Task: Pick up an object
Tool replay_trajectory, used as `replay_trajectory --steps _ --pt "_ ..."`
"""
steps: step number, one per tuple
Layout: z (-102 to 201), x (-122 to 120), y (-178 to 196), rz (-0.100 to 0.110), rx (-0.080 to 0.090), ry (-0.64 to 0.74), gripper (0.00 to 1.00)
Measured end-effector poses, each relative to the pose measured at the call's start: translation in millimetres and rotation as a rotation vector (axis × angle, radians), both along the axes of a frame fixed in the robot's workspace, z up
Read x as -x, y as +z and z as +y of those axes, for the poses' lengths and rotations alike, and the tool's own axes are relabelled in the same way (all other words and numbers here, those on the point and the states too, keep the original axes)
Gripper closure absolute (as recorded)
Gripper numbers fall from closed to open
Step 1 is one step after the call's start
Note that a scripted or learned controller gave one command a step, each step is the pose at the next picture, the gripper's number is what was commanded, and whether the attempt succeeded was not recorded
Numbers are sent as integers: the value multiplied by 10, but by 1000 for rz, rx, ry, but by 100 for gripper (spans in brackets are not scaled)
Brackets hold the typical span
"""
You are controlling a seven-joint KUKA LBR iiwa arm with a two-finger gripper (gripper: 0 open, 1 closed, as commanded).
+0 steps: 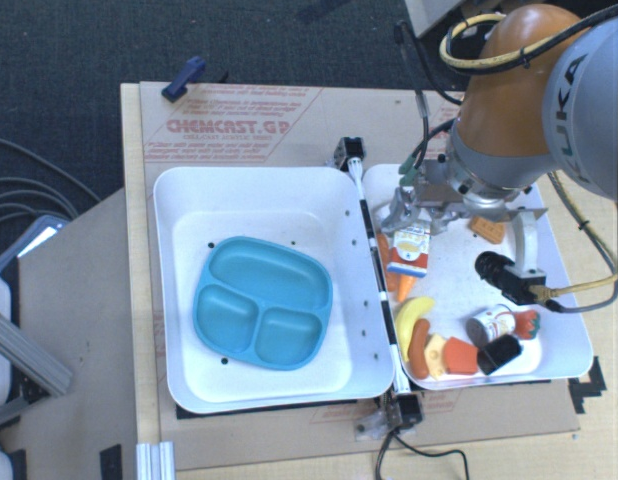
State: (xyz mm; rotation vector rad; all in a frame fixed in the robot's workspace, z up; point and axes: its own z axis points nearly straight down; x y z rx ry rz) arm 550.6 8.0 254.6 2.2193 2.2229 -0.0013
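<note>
1. Nearest, along the front wall of the right bin (459,288): an orange-and-red heap of toy food (441,356), touching a banana (413,317) on its left and a black block (500,352) on its right.
2. Just behind the black block: a small jar (494,324) lying on its side, with a red piece against it.
3. Across the divider, in the left bin (179,228): a blue plate (261,302) with three compartments, lying flat towards the front.
4. Further back in the right bin, hard against the divider: an orange carrot (401,284), just behind the banana.
5. Behind the carrot and touching it: a white carton (411,246) with red and blue print, tilted, close to the divider.
6. Directly over the carton's far end: the gripper (417,218), reaching in from the right under the arm's grey and orange bulk. Open or closed, holding or not: cannot tell from this angle.
7. Near the bin's far wall, right of the gripper: a small tan piece (486,231), partly hidden by the arm.
8. Under both bins: a cardboard sheet (229,126) with red lettering.
9. Farthest, at the sheet's back left corner: a blue clip (184,79).
</note>
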Motion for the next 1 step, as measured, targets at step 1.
replay_trajectory --steps 1 --pt "-195 580 208 6 -1 -2 100"
